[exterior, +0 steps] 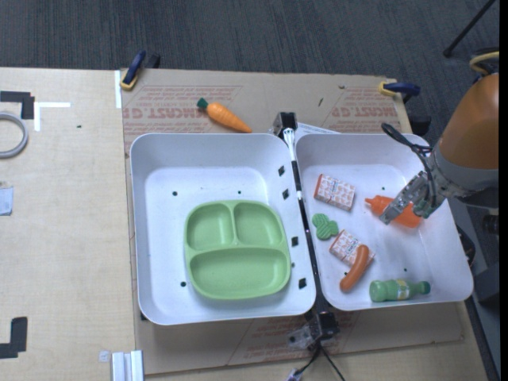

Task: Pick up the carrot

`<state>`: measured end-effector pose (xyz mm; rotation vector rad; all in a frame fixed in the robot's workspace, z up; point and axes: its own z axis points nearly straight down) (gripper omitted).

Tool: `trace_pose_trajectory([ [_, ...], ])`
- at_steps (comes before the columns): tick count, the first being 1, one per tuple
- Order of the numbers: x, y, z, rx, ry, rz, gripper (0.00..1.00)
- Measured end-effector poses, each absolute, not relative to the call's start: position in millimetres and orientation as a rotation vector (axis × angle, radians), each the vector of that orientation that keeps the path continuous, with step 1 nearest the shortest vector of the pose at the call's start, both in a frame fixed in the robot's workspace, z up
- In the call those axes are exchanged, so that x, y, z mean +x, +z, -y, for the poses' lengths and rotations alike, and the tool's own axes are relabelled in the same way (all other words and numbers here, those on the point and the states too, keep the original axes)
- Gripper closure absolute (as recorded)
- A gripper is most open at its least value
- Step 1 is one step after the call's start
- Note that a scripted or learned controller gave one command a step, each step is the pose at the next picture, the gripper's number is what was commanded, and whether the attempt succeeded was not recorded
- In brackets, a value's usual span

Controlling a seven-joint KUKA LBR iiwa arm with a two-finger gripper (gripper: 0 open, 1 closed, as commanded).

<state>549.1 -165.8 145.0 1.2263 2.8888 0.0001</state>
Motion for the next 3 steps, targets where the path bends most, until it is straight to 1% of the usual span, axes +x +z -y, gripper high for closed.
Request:
trace_pose_trajectory([
  [1, 494.7, 147, 190, 1.256, 0.000, -2.878, 1.00],
  [2, 568.6, 208, 220, 0.974, -0.001, -2.982, 1.00],
  [3, 562.4, 95, 123, 1.302, 0.000, -2.858, 1.00],
])
